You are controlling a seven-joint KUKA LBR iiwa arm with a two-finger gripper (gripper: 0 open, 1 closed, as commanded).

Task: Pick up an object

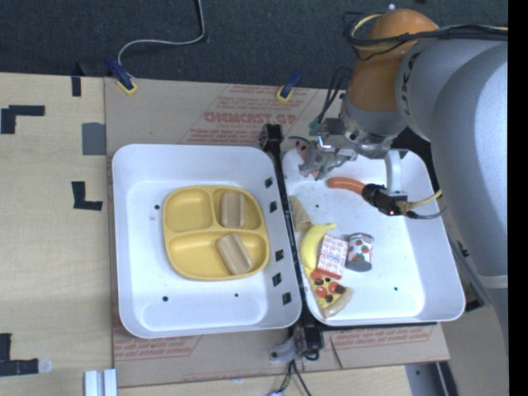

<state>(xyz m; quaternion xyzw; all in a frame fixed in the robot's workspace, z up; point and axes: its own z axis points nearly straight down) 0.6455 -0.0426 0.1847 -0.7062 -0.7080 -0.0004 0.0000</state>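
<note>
Two shallow white bins sit side by side on the worktop (49,221), which is partly covered by a sheet of brown cardboard (206,114). At nine o'clock from the middle divider lies the left bin (136,304), holding a yellow divided tray (186,213). One bread roll (232,209) rests in the tray's compartment toward one o'clock, and a second roll (234,253) lies in the compartment toward five o'clock.

Across the divider, the right bin (412,287) carries a cluster of small things near its six o'clock side. A banana (313,243) lies just beside the divider, touching a red and white carton (332,255). At three o'clock from the carton stands a small can (359,252), close against it. At six o'clock from the banana lies a pizza slice toy (329,293). Toward twelve o'clock in this bin, an orange carrot-like piece (344,184) lies apart from the cluster.

Just at ten o'clock from that orange piece hangs the tool (318,162), low over the bin's far corner, under the arm's orange band (379,73). Nothing is seen gripped in it; how far it is parted I cannot tell.
</note>
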